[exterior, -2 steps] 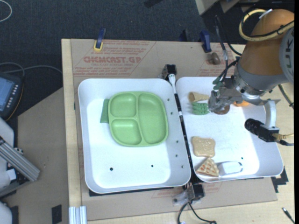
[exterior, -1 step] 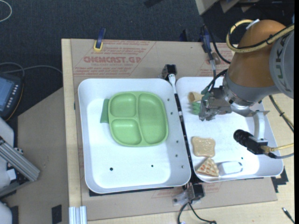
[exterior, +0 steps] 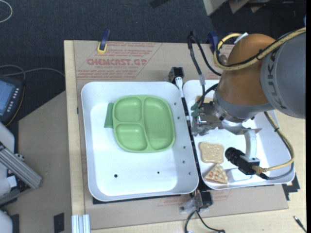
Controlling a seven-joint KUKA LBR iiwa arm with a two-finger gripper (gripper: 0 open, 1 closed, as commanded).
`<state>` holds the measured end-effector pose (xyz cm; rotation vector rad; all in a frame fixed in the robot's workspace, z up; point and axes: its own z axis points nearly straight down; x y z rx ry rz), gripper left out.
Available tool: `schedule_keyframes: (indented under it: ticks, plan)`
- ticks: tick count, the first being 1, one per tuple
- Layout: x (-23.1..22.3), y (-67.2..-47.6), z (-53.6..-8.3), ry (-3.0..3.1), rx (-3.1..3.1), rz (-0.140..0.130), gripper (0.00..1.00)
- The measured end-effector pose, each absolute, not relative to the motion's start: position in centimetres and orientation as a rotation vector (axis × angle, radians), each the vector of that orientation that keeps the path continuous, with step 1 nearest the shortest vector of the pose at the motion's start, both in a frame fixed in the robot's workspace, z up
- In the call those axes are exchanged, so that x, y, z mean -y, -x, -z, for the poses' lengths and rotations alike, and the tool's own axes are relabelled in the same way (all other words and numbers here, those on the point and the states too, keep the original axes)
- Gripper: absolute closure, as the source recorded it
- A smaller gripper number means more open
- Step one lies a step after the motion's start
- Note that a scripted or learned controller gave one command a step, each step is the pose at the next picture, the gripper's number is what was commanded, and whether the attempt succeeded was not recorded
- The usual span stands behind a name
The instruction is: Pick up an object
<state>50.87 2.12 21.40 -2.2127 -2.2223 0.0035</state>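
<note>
Green divided plate point(exterior: 144, 123) lying in left bin point(exterior: 97, 144); cracker point(exterior: 212, 152) and pizza slice point(exterior: 216, 174) in right bin point(exterior: 286, 176); gripper point(exterior: 200, 120) low above them, jaws' state impossible to tell

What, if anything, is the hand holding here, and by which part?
Cannot be told: the hand sits low in the right bin, hidden under the wrist. The toast slice and pizza slice lie free.

Green tray point(exterior: 144, 123) blocks left bin's point(exterior: 92, 144) upper half.
</note>
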Motion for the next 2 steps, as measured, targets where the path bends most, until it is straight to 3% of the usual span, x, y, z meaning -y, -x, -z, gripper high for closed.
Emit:
schedule_keyframes:
  ticks: [2]
  plan:
    - [-3.3, -51.32, -23.11, 2.221, 2.223, 0.001, 1.0]
